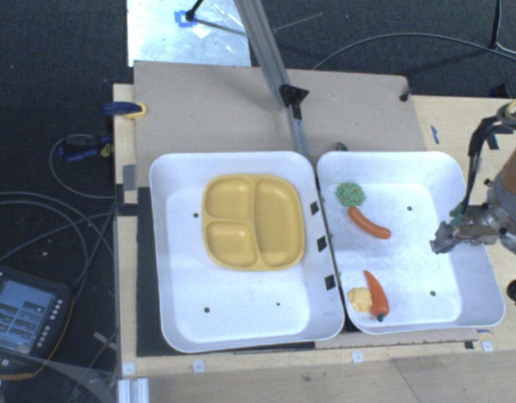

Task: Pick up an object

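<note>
Pincer point(442, 240) sits over right bin point(459, 175), near its right edge; grip state unclear. Sausage point(369, 223) lies left of pincer w/ bare floor between; broccoli point(351, 194) just beyond.

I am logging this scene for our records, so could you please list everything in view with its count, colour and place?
Bins: 2, white, side by side on the bench; left bin, right bin.
Divided plate: 1, yellow, in the left bin.
Broccoli piece: 1, green, top left of the right bin.
Sausage: 1, orange-red, just below the broccoli piece.
Carrot: 1, orange, near the right bin's lower left corner.
Small lumpy item: 1, yellow, touching the carrot's left side.
Clamp: 1, blue and yellow, at the bench's left edge.
Handheld screen: 1, dark, on the floor at left.
Gripper: 1, grey, over the right bin's right side.
</note>
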